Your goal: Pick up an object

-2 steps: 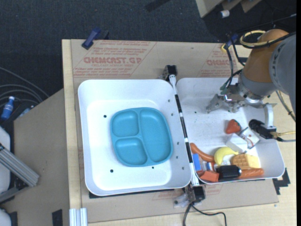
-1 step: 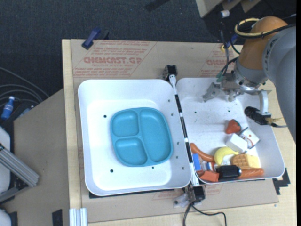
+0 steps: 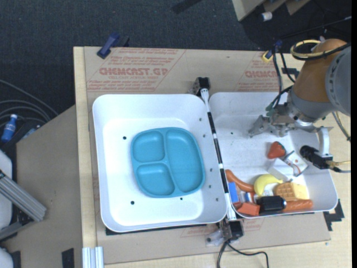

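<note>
Objects for picking lie heaped in the near corner of the right bin (image 3: pixel 329 191): a yellow banana-like toy (image 3: pixel 266 181), a waffle-patterned tan piece (image 3: pixel 285 190), a black block (image 3: pixel 271 204), an orange sausage-shaped item (image 3: pixel 239 181), a small blue piece (image 3: pixel 234 194), and a red-orange strip (image 3: pixel 298 205) along the near wall. Slightly apart from the heap, toward the bin's middle, rest a red strawberry-like toy (image 3: pixel 276 149) and a small grey-and-white item (image 3: pixel 294 162). The left bin (image 3: pixel 109 166) carries a blue divided plate (image 3: pixel 167 162), which sits flat near its centre. Both bins stand side by side on the brown surface (image 3: pixel 139 68).

The arm (image 3: pixel 318 82) reaches in from the right, and its gripper (image 3: pixel 266 124) hangs over the far half of the right bin, above bare white floor. The fingers are spread apart and grasp nothing; no object lies between them. The strawberry-like toy is the nearest candidate, just beyond the fingers toward the near side; the main heap is well apart from them.

Progress, as judged from this arrangement: nothing has been lifted, and every visible object rests on a bin floor. Remaining steps would be to bring the fingers over one object, descend, close on it and raise it.
</note>
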You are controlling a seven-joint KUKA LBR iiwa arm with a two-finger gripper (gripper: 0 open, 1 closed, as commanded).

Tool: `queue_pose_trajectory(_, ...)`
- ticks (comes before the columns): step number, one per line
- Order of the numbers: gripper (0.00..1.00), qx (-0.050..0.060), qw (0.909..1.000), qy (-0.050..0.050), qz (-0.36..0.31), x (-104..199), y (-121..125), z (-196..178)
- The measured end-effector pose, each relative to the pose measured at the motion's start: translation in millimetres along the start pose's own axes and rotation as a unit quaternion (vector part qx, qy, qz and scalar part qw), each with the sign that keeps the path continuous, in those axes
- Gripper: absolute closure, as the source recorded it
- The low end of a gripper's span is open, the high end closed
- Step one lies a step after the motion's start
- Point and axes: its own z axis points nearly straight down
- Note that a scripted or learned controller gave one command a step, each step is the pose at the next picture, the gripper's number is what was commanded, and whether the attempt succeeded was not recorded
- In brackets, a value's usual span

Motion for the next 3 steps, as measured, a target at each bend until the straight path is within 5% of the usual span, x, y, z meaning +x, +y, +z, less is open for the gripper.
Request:
queue_pose_trajectory(1, 0.0, -0.002, 1.0, 0.0, -0.001, 11, 51, -1)
queue_pose_trajectory(2, 0.0, 0.0, 1.0, 0.0, 0.0, 3, 12, 0)
queue_pose_trajectory(3, 0.0, -0.002, 1.0, 0.0, -0.001, 8, 51, -1)
